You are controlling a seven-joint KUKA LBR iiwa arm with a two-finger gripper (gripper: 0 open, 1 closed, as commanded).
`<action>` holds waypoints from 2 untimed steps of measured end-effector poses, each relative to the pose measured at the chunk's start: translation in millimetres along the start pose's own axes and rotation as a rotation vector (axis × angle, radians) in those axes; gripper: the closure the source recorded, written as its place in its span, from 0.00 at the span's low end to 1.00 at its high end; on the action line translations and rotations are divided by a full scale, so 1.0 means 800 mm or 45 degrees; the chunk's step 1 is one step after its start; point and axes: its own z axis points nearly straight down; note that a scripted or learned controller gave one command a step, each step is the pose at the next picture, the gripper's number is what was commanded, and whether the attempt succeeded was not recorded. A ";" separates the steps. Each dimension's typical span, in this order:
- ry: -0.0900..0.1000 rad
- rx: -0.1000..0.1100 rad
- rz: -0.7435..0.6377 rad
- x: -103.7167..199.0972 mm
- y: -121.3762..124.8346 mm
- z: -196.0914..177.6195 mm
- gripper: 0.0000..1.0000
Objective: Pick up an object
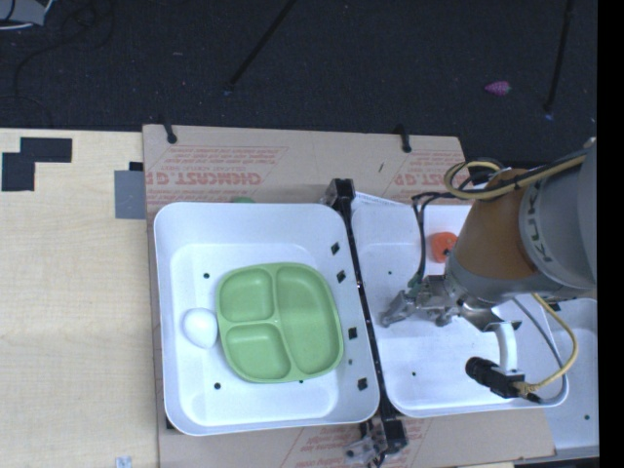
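Gripper [402,309] on the grey arm [526,237] is hanging low inside the right bin [429,398], near the divider; whether its fingers are apart or together cannot be told. Beyond it, an orange object [443,245] is lying by that bin's far wall. Left of the gripper, the left bin [185,232] is holding a green divided plate [279,321] with a white ball [200,327] touching the plate's left edge. Farther back, the cardboard [292,164] is showing red mirrored lettering, unreadable from here.
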 end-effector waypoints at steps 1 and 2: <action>0.000 0.000 0.008 -0.002 0.000 -0.015 1.00; -0.001 -0.007 -0.001 -0.003 -0.002 -0.094 1.00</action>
